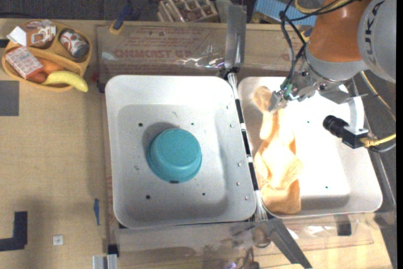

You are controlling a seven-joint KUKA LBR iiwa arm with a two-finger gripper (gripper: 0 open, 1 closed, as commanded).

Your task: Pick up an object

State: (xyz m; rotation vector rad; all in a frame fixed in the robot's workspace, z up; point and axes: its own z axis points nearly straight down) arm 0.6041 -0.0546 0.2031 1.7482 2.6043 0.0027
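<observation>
The grey arm [371, 16] with its orange band is reaching in from the right and hanging over the right bin [362, 198], its gripper [281, 97] sitting low near that bin's upper left corner. The gripper appears to be touching the top of an orange-and-cream cloth [277, 160] — the cloth's pale upper end is rising toward the tool tip, while the rest is trailing down along the bin's left wall toward the near edge. Whether the tool is clenched on the fabric or released I cannot tell; the tip is small and partly masked by the wrist hardware. A black cylindrical part [337, 126] is jutting out beside the wrist, above the bin floor. In the left bin [126, 104] a teal bowl [175, 155] is lying upside down near the middle, well apart from the gripper. Beyond the bins — at the bench's far left corner — a yellow tray [12, 66] is holding a banana [66, 79] and some small packets.
</observation>
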